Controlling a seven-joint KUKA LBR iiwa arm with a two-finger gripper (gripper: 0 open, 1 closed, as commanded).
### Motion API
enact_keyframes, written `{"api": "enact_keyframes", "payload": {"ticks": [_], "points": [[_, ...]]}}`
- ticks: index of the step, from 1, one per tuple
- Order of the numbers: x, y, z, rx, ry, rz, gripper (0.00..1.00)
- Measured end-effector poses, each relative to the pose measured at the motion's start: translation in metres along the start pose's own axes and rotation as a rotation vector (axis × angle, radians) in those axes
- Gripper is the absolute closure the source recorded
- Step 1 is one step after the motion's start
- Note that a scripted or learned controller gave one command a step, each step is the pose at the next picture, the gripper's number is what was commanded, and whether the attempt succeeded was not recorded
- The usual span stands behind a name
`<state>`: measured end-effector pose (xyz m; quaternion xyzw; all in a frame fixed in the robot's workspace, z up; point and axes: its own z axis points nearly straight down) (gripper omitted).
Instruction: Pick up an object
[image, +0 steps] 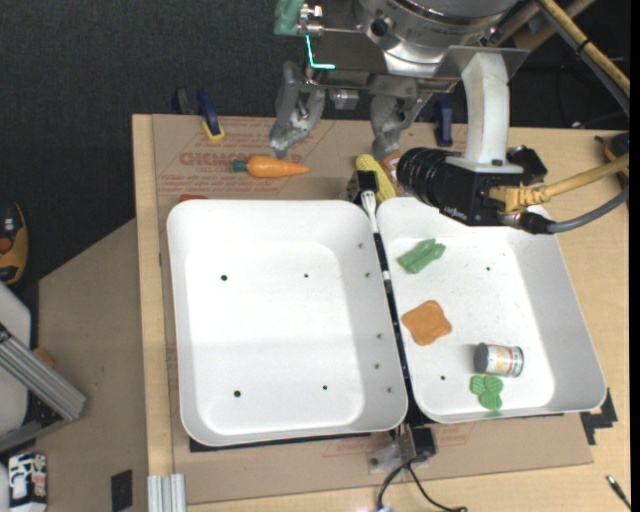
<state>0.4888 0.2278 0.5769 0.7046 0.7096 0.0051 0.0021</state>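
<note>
White right bin (560, 300) holds the candidates, near to far: green leafy piece (488, 390), small can (500, 359) lying on its side, orange slab (427, 323), green pod (421, 255). Beyond the bins, a toy carrot (272, 167) lies on the cardboard (160, 180). Gripper (340, 125) hangs above the far rim, fingers apart, nothing between them — best lowered squarely astride one isolated item. Yellow object (372, 175) beside the finger is partly hidden — identity unclear.

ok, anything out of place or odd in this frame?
Yes. A toy carrot lies on the cardboard behind the left bin, outside both bins. A yellow corn-like piece sits by the bins' back edge, also outside them.
</note>
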Motion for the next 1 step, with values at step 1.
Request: {"api": "enact_keyframes", "payload": {"ticks": [1], "points": [[0.0008,0.0004,-0.0109,-0.004,0.002,-0.001,1.00]]}}
